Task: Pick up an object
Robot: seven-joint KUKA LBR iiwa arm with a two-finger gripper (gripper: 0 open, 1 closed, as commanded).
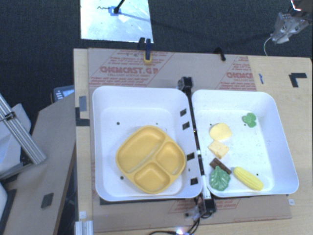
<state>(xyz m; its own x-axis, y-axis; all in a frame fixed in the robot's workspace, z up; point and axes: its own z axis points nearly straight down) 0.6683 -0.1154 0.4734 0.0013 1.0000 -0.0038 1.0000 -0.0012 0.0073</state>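
Gripper (pixel 288 26) at top-right corner, blurred, arm cut off.

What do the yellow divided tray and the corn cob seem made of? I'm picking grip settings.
The yellow divided tray looks like moulded plastic: uniform colour, rounded compartments, soft sheen. The corn cob is probably plastic or rubber toy food, with a smooth, evenly yellow surface; hardness can't be judged.

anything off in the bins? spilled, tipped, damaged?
Nothing stands out. The yellow divided plate lies flat in the left bin, turned at an angle to its walls. The toy food, including the corn and the green leaf, lies loose inside the right bin.
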